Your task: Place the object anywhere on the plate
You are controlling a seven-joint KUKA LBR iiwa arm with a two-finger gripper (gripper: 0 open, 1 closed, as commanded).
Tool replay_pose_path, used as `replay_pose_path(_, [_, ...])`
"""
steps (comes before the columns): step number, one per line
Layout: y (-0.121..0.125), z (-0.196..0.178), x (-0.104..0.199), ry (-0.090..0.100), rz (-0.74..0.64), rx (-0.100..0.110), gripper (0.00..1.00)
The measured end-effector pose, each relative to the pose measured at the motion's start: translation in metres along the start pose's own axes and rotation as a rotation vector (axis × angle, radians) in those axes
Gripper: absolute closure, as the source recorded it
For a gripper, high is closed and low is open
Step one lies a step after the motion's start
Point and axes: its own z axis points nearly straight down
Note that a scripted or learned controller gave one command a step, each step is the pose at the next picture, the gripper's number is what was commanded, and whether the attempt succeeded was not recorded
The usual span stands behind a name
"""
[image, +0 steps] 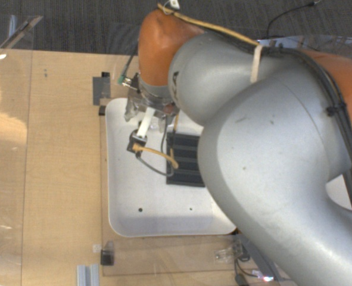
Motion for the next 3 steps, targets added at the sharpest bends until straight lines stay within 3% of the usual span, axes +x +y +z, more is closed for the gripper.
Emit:
replay_pose_path(1, [-0.112, 0.033, -0.022, -0.002, -0.049, 0.005, 0.00])
replay_pose_path(2, [-0.076, 0.038, -0.016, -0.004, -0.700, -0.006, 0.00])
replay_pose_path(3, [-0.075, 0.025, -0.012, 0.005, -0.701, -0.014, 1.00])
